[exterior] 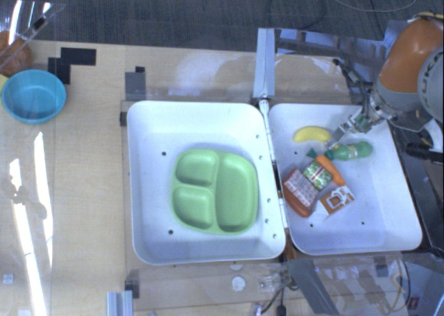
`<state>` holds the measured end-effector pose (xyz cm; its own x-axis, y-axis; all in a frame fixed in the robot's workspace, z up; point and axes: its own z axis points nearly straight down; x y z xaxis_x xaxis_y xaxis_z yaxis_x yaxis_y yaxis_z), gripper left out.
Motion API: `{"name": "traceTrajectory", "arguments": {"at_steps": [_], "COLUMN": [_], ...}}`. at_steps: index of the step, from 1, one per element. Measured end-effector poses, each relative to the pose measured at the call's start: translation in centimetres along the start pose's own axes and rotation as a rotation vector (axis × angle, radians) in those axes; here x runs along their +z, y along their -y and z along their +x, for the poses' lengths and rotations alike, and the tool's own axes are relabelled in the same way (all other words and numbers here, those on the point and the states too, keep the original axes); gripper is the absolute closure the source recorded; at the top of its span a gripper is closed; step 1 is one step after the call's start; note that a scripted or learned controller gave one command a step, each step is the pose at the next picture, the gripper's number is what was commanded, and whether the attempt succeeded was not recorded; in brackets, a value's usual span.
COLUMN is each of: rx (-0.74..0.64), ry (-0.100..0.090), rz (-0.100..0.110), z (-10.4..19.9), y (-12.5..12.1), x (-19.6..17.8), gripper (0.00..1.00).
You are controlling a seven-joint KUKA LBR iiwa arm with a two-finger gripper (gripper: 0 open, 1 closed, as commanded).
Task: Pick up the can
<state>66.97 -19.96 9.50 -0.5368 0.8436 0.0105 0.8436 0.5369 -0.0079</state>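
Lying nearest in the right bin are a small orange carton and the can (red, on its side, just beside a green packet). A carrot is being seen just beyond them, then a green bottle and a banana. The gripper is being held low over the bottle's left end; whether the fingers are spread cannot be told. A green divided tray is being carried by the left bin.

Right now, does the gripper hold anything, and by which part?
Cannot be told: the gripper hangs just above the green bottle, its tips too small to read.
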Motion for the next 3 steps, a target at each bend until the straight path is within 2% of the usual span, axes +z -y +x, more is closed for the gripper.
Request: {"name": "traceTrajectory", "arguments": {"at_steps": [1, 2, 3], "rx": [0.1, 0.095, -0.273], "ry": [0.008, 0.014, 0.017], "rz": [-0.002, -0.011, -0.012], "z": [0.9, 0.9, 2.8], "y": [-0.4, -0.8, 1.3], "x": [0.8, -0.1, 0.8], "gripper": [0.0, 1.0, 1.0]}}
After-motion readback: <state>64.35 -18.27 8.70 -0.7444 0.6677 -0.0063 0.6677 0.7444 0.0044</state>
